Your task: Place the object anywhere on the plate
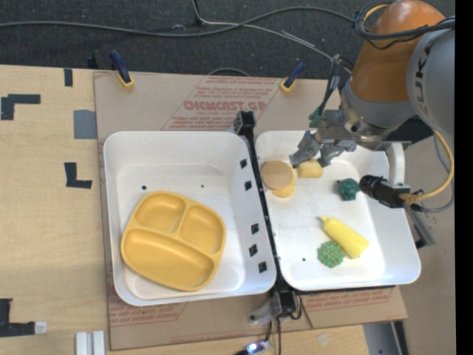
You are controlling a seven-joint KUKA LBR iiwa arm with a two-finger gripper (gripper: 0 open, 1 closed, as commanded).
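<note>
A yellow plate [173, 239] with three compartments lies in the left bin [126, 154]. In the right bin [384, 268] a pale yellow block [310, 170] rests near the back, with a tan cup [278, 177] on its side just to its left. My gripper [319, 151] hangs directly above the pale block, its grey fingers [304, 152] spread on either side with nothing between them. A yellow bottle [344, 236] and a light green lump [330, 254] sit toward the front of that bin. Near the right wall sits a dark green piece [347, 189].
A black divider [255, 198] runs between the two bins. Blue and yellow clamps [120, 68] hold the cardboard sheet at the back. Cables cross the dark area behind the bench. The arm body [392, 58] looms over the right bin's back corner.
</note>
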